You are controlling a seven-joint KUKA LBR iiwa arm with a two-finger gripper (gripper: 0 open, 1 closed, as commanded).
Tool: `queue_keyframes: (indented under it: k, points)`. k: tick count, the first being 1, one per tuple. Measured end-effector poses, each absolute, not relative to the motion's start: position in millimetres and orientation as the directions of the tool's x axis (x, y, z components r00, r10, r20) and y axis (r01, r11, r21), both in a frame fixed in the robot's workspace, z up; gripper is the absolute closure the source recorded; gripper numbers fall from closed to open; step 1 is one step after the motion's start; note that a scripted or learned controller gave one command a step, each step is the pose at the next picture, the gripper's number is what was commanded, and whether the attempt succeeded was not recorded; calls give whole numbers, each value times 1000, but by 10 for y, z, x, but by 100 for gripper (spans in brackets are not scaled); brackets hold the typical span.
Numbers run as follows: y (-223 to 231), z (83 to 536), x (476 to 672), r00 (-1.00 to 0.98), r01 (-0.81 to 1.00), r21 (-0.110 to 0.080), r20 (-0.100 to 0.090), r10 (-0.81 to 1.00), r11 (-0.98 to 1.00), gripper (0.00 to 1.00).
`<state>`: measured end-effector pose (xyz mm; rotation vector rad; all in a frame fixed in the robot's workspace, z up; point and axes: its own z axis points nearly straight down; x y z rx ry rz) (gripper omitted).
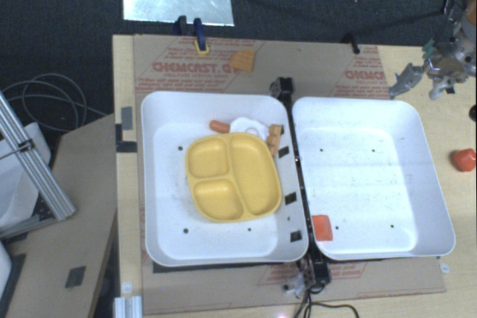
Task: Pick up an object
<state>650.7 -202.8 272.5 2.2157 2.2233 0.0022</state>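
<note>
The yellow tray (232,178) is the landmark here: a three-compartment plate lying flat in the middle of the left bin (160,160). Just beyond its far edge lie a small orange sausage-like piece (219,126), a white cup or lid (248,129) partly tucked behind the tray's rim, and a tan block (275,135) standing near the tray's far right corner, close to the bin wall. To the right of the tray, across the divide, an orange-red block (322,227) sits in the near left corner of the right bin (425,182). Another red piece (463,159) rests on the bench (417,71) well to the right of the tray, outside the bins, and a tan scrap (241,59) lies on the bench beyond the tray.

The hand (426,78) hangs over the bench far to the right of and beyond the tray, above nothing graspable; two grey fingers point downward with a clear gap between them, so it looks spread and carries nothing.

For a pick, the orange-red block seems the best candidate: it looks small, light and stiff, with flat sides a two-finger pinch can close on, though its corner position leaves little room beside the walls. The tray looks light, rigid plastic, probably slick and too wide to span; only its rim would offer a hold. The sausage piece looks rounded and may roll away. The tan block is small and crowded against the tray rim.
</note>
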Motion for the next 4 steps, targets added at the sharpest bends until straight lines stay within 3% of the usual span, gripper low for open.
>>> queue_keyframes:
  k: [1, 2, 3, 4]
  points:
    - [-2030, 2841, 6515, -7, 1000, 7, -3, 1000, 7, 100]
    - [-1057, 1485, 6447, -12, 1000, -7, 5, 1000, 12, 100]
    - [-1124, 1559, 6462, -4, 1000, 2, 0, 1000, 4, 0]
    - [-2107, 822, 6673, 4, 1000, -6, 4, 1000, -4, 0]
